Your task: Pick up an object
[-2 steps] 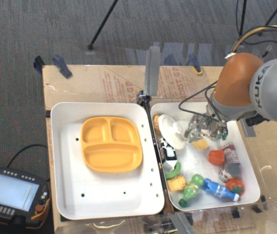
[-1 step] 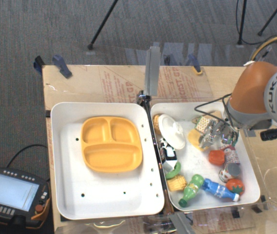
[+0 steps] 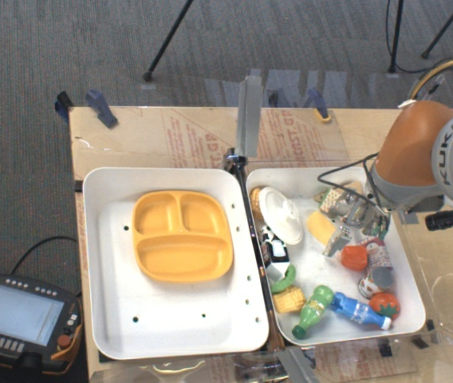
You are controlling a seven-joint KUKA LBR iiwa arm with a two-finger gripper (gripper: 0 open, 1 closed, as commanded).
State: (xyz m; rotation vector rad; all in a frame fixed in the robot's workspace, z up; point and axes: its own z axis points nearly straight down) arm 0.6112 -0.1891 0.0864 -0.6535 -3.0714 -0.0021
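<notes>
The right bin (image 3: 415,286) holds a jumble of toy items: a white round lid (image 3: 281,214), a yellow wedge (image 3: 320,227), an orange-red piece (image 3: 354,257), a red tomato (image 3: 384,303), a blue bottle (image 3: 360,311), a green bottle (image 3: 313,309) and a corn cob (image 3: 289,299). My gripper (image 3: 346,246) hangs low over the bin's right half, between the yellow wedge and the orange-red piece. It looks open, and nothing sits between its fingers. The wrist hides part of the items behind it.
The left bin (image 3: 107,294) carries a yellow divided plate (image 3: 183,235). A grey upright post (image 3: 249,126) stands at the back between the bins. A small can (image 3: 380,276) and a green pepper (image 3: 284,278) crowd the right bin. A pendant (image 3: 19,317) lies on the floor at left.
</notes>
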